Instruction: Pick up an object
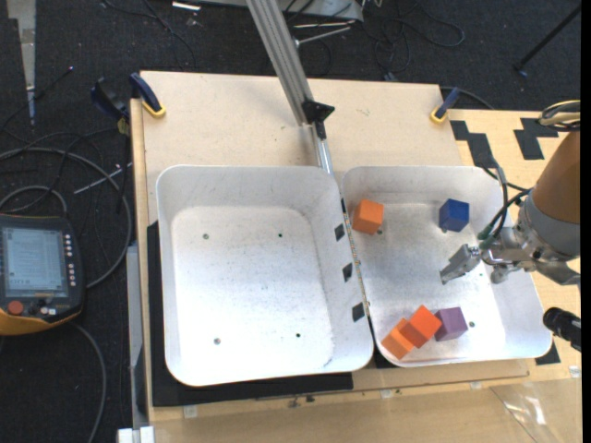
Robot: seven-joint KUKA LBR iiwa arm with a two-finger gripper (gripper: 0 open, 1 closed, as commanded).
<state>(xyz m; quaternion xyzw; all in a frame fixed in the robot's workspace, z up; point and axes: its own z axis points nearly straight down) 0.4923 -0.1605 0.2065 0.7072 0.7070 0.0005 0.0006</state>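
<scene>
Four blocks lie in the right bin (517,340) under the gripper (459,266), its grasp state unclear.

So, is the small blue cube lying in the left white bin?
No, the small blue cube lies in the right white bin, near its far edge.

end effector (459,267) hovers over right bin (406,185) between blue cube (453,214) and purple cube (451,322).

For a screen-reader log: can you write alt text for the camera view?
A robot gripper hovers over the right white bin, which holds a blue cube, a purple cube and orange blocks; the left bin sits alongside.
</scene>
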